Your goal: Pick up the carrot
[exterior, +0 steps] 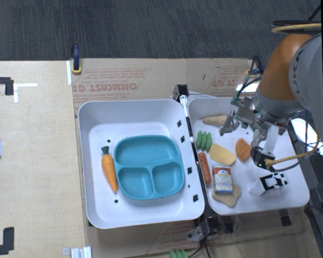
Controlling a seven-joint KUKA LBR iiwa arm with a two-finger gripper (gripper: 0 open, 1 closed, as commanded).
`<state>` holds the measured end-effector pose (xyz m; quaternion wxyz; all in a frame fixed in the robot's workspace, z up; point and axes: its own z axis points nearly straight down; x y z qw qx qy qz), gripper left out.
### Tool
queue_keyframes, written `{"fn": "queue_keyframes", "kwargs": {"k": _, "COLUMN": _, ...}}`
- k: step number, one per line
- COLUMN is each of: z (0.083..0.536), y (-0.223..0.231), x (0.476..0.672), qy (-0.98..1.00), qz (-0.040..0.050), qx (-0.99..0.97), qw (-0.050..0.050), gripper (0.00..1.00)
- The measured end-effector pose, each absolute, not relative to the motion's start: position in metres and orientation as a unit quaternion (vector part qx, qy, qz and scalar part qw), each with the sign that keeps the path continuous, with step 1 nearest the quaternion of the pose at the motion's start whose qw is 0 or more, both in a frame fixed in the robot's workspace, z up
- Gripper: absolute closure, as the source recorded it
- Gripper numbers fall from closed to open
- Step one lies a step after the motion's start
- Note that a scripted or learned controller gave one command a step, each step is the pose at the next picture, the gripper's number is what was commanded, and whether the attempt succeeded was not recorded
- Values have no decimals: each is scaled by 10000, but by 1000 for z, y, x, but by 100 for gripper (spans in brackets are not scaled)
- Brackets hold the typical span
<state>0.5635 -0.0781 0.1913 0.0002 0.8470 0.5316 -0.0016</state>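
The carrot (109, 170) is lying in the left bin (90, 202), just beside the left edge of the blue tray (150, 167), its long axis running up and down the view with the green top pointing away. The gripper (245, 129) is hanging over the right bin (296, 198) (well apart from the carrot, a whole tray between them), so the carrot is lying leftward and slightly nearer. How the gripper stands I cannot tell.
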Motion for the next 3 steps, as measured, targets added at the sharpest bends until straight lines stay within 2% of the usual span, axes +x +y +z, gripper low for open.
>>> {"fn": "queue_keyframes", "kwargs": {"k": 1, "z": 92, "y": -118, "x": 571, "qy": 5132, "qz": -13, "qx": 8583, "qw": 0, "gripper": 0}}
{"fn": "queue_keyframes", "kwargs": {"k": 2, "z": 91, "y": -103, "x": 628, "qy": 3250, "qz": -78, "qx": 9457, "qw": -42, "gripper": 0}}
{"fn": "queue_keyframes", "kwargs": {"k": 3, "z": 91, "y": -97, "x": 574, "qy": 4643, "qz": -22, "qx": 8857, "qw": -18, "gripper": 0}}
